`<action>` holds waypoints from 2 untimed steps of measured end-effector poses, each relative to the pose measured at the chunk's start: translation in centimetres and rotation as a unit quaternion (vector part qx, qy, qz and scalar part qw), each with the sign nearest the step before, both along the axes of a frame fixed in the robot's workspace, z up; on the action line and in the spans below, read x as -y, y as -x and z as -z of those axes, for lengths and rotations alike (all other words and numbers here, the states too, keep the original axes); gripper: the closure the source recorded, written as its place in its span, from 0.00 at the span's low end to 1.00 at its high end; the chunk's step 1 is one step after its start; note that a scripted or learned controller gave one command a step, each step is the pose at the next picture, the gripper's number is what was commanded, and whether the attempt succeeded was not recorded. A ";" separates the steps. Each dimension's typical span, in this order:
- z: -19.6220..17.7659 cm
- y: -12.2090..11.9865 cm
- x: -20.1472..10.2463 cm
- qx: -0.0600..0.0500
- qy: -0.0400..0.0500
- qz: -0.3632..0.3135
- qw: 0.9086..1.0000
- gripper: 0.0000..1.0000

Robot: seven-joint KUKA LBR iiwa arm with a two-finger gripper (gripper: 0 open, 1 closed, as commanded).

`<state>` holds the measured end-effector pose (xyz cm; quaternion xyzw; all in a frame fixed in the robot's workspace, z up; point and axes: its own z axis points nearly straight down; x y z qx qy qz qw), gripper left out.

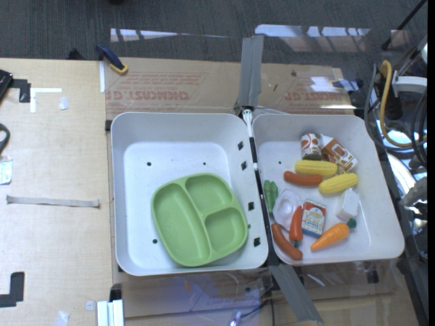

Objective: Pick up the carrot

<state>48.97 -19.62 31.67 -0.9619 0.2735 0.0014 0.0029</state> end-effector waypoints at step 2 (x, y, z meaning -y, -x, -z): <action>-1.4 0.4 2.4 0.001 -0.001 -0.171 0.985 0.00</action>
